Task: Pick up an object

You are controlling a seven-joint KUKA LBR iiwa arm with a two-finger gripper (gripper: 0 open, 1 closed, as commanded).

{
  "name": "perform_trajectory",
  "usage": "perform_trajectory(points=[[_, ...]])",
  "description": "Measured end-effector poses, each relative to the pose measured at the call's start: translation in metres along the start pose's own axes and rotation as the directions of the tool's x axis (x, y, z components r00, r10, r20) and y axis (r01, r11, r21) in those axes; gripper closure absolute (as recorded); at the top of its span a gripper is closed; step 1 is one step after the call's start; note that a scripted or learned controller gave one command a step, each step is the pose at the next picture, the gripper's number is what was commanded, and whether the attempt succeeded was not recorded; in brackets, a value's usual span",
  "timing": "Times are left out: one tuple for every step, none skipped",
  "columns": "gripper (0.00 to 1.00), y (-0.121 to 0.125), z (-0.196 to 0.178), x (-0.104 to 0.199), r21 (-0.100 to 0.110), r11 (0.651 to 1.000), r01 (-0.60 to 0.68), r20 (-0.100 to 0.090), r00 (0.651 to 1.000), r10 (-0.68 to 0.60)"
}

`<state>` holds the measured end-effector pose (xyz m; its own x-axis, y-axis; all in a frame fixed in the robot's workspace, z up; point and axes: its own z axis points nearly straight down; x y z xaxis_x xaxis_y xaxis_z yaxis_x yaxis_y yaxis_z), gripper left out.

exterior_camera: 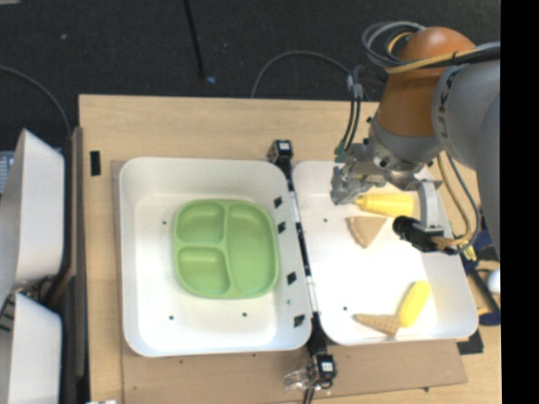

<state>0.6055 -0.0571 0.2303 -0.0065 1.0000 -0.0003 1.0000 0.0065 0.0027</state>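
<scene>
From my screen, the gripper [344, 185] is down at the far edge of the right bin [337, 268], close to the wall dividing the two bins. The orange-banded arm [417, 91] comes in above it from the view's right. I cannot tell from this angle whether the gripper is released or clenched, and I cannot see anything caught in it.

The closest thing to it is a yellow bottle [386, 203], lying on its side on the bin floor just beside the gripper, on the side toward the view's right. The bottle's long axis runs nearly straight across the view. Its narrow tip points at the gripper, and its blunt end points toward the bin's right wall. I cannot tell whether the tip touches the gripper.

Just in front of the bottle lies a tan wedge [365, 229]. Well apart from those, in the near right part of the same bin, a short yellow piece [413, 302] lies tilted. Its lower end meets a brown cone [377, 322], whose point faces the view's left.

The left bin [147, 225] holds a green divided plate [226, 248], flat near its middle. Both bins sit on a pale wooden bench [101, 124].
</scene>
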Motion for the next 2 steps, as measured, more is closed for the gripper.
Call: perform_trajectory(points=[[1.0,0.014,-0.007,0.06,0.0,1.0,0.002,-0.002,1.0,-0.002],[1.0,0.027,-0.001,0.106,0.0,1.0,0.0,-0.001,1.0,0.0]])
